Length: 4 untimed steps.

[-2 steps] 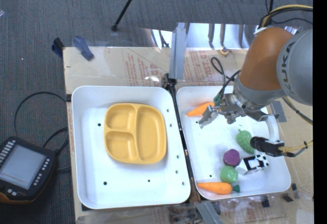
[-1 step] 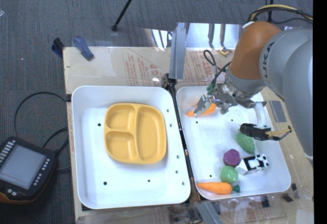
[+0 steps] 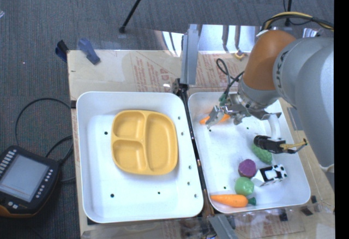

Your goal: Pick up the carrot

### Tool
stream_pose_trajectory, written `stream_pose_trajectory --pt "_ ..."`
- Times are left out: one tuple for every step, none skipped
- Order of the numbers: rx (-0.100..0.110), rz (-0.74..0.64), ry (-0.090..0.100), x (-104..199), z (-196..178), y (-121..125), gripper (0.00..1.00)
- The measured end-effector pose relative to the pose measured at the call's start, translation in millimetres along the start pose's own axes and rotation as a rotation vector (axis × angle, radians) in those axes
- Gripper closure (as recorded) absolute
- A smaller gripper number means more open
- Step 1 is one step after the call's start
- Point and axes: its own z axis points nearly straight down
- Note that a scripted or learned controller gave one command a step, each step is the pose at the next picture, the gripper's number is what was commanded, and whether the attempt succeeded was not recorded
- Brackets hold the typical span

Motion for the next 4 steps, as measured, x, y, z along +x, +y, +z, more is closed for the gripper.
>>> stream_pose_trajectory --pt "-0.004 0.023 0.0 0 -5 0 0.0" --pt "0.0 0.032 0.0 -11 18 -9 0.0" --pt "-0.009 0.107 -0.001 -17 -51 -39 0.0" --pt "-0.004 0.076 0.0 9 -51 1 0.0"
